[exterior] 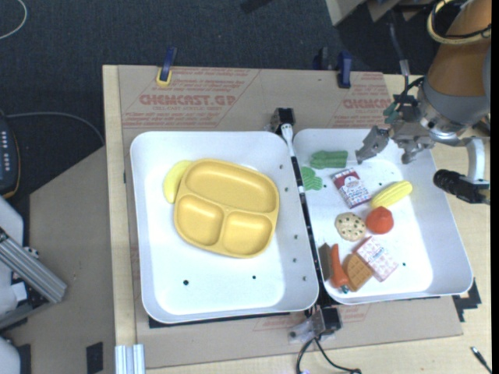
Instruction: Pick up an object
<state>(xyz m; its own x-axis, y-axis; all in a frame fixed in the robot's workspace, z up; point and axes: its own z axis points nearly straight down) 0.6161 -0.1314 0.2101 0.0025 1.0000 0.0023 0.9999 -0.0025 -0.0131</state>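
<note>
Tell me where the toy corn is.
The toy corn lies in the right bin, toward its right side, just above the red tomato and right of the red-and-white packet.

arm: enters from right, orange band above wrist; gripper [387, 146]: fingers spread apart, nothing between them

Bright, even overhead lighting, slightly cool. White bins [210, 302] near overexposure, little surface texture left; soft gloss on yellow tray [226, 207]. Shadows short and diffuse, sitting close under small items in the right bin [444, 275]. Dark floor [93, 22] at top underexposed, grainy. Overall resolution low: print on cardboard sheet [234, 92] soft, legible only in part. Arm [460, 61] at upper right slightly smeared at its edges. No obvious bending of straight lines near frame edges.
</note>
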